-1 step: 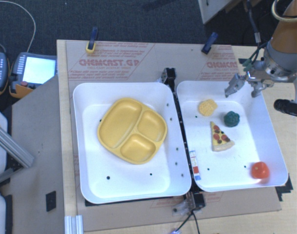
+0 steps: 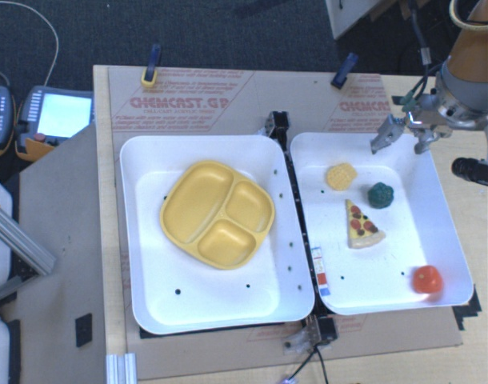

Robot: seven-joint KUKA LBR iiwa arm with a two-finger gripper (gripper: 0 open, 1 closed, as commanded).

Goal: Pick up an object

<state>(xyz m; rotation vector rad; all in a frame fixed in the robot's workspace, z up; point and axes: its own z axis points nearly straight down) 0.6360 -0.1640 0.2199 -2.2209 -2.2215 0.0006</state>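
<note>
Hovering over the right bin's [image 2: 436, 190] far edge, your gripper [image 2: 404, 138] has its fingers spread and holds nothing. Go for the round cracker [image 2: 341, 176] just below it, keeping straight over its middle. Past it sit the green ball [image 2: 380, 194], pizza slice [image 2: 361, 226] and tomato [image 2: 426, 279].

Arm [image 2: 474, 50] at 2 o'clock: orange band above a grey, rounded wrist housing. Silver metal flange below it. Gripper [image 2: 404, 141]: two slim grey fingers [image 2: 384, 138], angular bare-metal look. Thin dark cable runs along the wrist toward 12 o'clock.
</note>
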